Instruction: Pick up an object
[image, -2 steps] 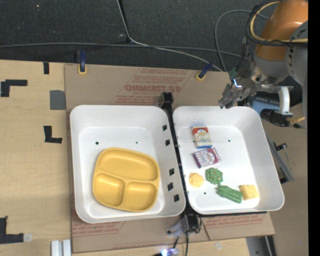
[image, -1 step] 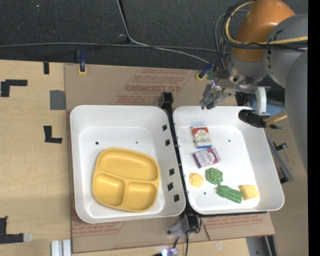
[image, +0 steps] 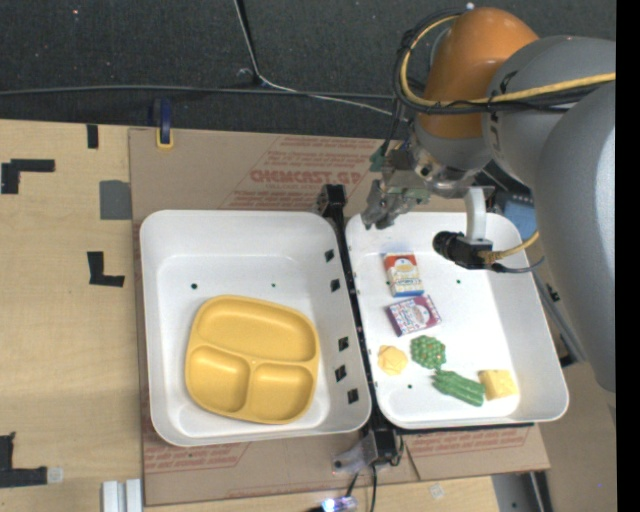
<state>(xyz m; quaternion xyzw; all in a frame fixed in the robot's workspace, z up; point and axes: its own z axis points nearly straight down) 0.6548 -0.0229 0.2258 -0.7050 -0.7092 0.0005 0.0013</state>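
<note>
Hovering gripper (image: 385, 208) over right bin's (image: 520, 405) far corner, opening indiscernible, arm (image: 560, 110) cropped at frame edge

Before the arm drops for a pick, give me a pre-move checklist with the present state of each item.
1. Gripper is over the right bin: ok, it hangs at the far left corner.
2. Finger state known: cannot tell.
3. Nothing already held: cannot tell.
4. Targets available: ok. Red and white packet, purple packet, green round piece, green long piece and two yellow pieces lie in the right bin.
5. Gripper above a target: not ok, the red and white packet lies nearer the camera than the gripper.
6. Yellow divided tray away from the pick: ok, it sits in the left bin.
</note>
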